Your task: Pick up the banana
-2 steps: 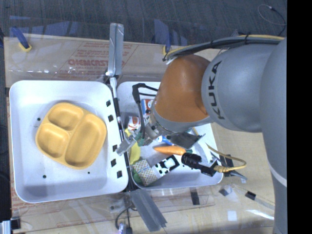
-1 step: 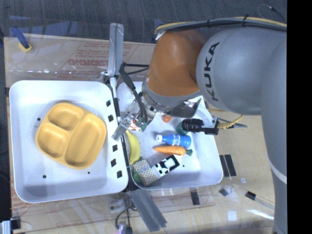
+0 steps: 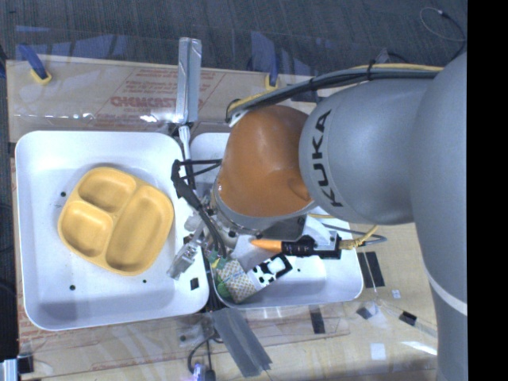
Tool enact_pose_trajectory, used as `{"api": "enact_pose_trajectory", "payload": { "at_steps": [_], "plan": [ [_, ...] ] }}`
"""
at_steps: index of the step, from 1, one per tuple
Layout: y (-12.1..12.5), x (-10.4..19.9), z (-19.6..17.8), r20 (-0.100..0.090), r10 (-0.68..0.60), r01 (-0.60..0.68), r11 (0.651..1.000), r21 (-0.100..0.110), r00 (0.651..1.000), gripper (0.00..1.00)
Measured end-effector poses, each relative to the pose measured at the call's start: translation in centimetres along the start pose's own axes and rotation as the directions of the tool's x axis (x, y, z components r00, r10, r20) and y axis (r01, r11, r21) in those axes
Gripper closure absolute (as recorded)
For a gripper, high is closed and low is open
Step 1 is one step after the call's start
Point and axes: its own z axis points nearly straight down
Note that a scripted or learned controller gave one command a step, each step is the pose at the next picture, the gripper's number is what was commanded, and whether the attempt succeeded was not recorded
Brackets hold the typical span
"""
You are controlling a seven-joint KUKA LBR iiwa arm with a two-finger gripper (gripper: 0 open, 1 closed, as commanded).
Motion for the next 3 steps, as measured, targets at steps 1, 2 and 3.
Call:
{"api": "enact_pose_trajectory", "payload": {
  "at_steps": [1,2,3],
  "plan": [
    [3.2,-1.3,0.0,0.002,-0.137,0.137,0.991,-0.001,0.991,0.00],
    [15.7,-6.2,8.9,0.001,0.061,-0.061,0.998,0.000,0.998,0.00],
    [15.8,-5.8,8.2,-0.011,0.057,-0.057,0.998,0.004,0.998,1.00]
  ]
}}
